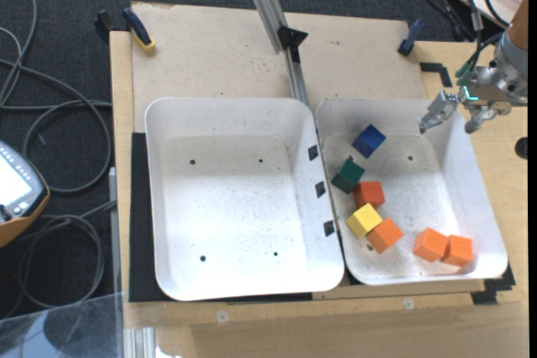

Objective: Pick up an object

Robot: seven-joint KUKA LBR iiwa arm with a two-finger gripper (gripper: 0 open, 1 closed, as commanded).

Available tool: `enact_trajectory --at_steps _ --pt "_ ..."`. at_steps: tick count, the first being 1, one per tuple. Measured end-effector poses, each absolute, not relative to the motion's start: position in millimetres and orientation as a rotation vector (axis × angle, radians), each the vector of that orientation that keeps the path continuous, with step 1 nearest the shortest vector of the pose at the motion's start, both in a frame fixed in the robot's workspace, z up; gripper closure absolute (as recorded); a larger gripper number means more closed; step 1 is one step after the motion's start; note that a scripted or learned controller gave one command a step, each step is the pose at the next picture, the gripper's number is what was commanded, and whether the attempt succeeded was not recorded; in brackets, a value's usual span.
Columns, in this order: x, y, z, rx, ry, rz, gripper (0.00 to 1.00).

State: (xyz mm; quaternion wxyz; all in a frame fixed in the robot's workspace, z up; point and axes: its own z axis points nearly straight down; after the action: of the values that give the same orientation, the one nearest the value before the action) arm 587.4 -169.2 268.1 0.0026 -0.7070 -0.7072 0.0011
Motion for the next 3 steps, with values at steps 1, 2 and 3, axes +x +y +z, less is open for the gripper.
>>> enact_trajectory --at_steps 1,2,3 --pt "588.1 -169 271 -2.219 -2.222 -0.001 0.0" --pt "584.3 -172 209 -2.217 -2.216 0.006 0.0" --pt "589.9 -179 152 -2.217 -2.216 0.006 0.0"
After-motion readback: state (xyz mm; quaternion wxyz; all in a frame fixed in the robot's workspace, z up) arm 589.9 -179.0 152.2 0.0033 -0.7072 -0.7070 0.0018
